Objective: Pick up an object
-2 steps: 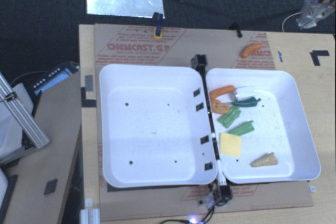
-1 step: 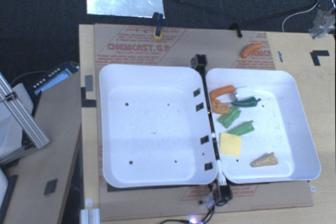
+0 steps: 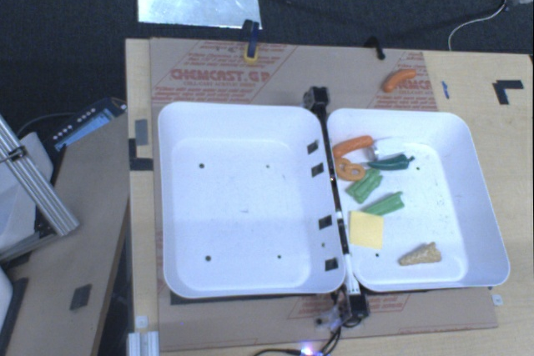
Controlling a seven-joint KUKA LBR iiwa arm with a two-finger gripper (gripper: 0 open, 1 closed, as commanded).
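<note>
Table (image 3: 517, 121), pale wood, carrying a printed brown board (image 3: 217, 72) on which two shallow white bins sit edge to edge, joined along a dark clipped seam; the pairing reads as one side to draw from and one to receive. Left bin (image 3: 242, 196): white floor with four small dark dots. Right bin (image 3: 480, 204): all the candidate goods, crowded toward the seam side, probably where they slid or were dropped. Listed from top: orange carrot-shaped piece (image 3: 353, 144), dark teal pepper (image 3: 392, 162) just beside it, orange ring (image 3: 350, 172) below, two green pieces (image 3: 364, 185) and (image 3: 384, 203) lying aslant, flat yellow square (image 3: 366, 230) near the seam wall, tan lumpy piece (image 3: 420, 255) well apart toward the bin's near corner. One orange sausage-shaped item (image 3: 399, 80) lies outside the bins on the board, likely a stray. Judgement: no pick begun; the tan piece, standing alone, looks the easiest grasp, while the flat square hard by the wall looks the most awkward
</note>
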